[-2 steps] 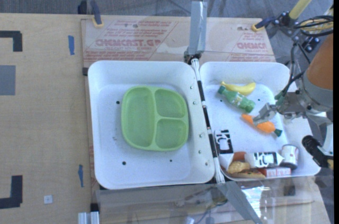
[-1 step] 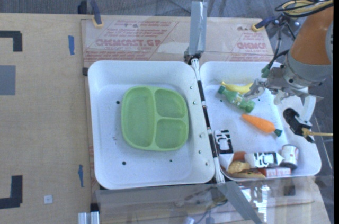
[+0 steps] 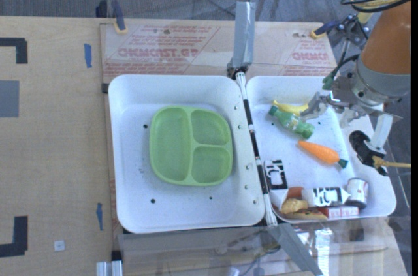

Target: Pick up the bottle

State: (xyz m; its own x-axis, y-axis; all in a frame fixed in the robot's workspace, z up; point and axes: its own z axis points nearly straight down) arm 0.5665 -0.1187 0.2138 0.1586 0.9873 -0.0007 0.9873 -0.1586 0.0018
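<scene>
The bottle (image 3: 293, 123) is green and lies on its side in the upper left part of the right bin (image 3: 385, 203). A yellow piece (image 3: 287, 107) lies against its far side. My gripper (image 3: 332, 109) hangs just right of the bottle, above the bin's upper middle. Its left finger (image 3: 313, 105) points down toward the bottle's right end, and the fingers stand open with nothing between them.
An orange carrot (image 3: 320, 152) lies below the bottle. Along the right bin's front edge sit a small white can (image 3: 357, 188), a black and white box (image 3: 326, 195) and some brown food (image 3: 295, 205). The left bin (image 3: 124, 138) holds a green divided plate (image 3: 191, 145).
</scene>
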